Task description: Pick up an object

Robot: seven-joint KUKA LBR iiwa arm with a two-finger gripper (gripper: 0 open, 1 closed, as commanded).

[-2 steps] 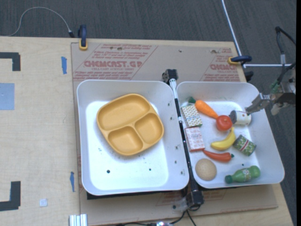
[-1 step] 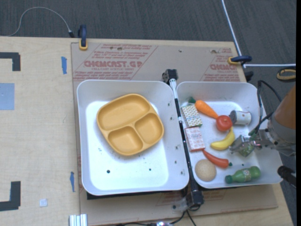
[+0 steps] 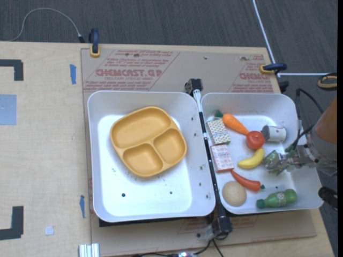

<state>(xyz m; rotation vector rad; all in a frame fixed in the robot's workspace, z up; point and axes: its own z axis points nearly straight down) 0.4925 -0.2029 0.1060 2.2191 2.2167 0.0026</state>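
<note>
Two white bins sit side by side on the counter [image 3: 43, 143], on a printed cardboard sheet [image 3: 161, 68]. The left bin [image 3: 102, 143] holds a yellow plate [image 3: 148, 141] with three compartments, lying toward the bin's upper half.

The right bin [image 3: 286, 108] carries the toys. A carrot [image 3: 235, 123] lies near the top, slanting down to the right toward a tomato [image 3: 255, 139]. Just right of the tomato lies a small white cup [image 3: 276, 134] on its side. Along the bin's left wall sit two flat packets: a checked packet [image 3: 218, 131] above and a red-and-white packet [image 3: 222, 157] below. A banana [image 3: 251, 159] lies below the tomato, and a chili [image 3: 246, 180] slants below the banana. An egg [image 3: 234, 193] rests near the bottom left corner, touching or nearly touching the chili's lower side. A green bottle [image 3: 276, 198] lies on its side along the bottom edge.

The arm [image 3: 328, 133] reaches in from the right, and its hand [image 3: 278, 162] is low over the right part of the right bin, just right of the banana and above the bottle. The hand's tip is a blur of metal and greenish tones, so I cannot tell its state, nor whether anything sits in it.
</note>
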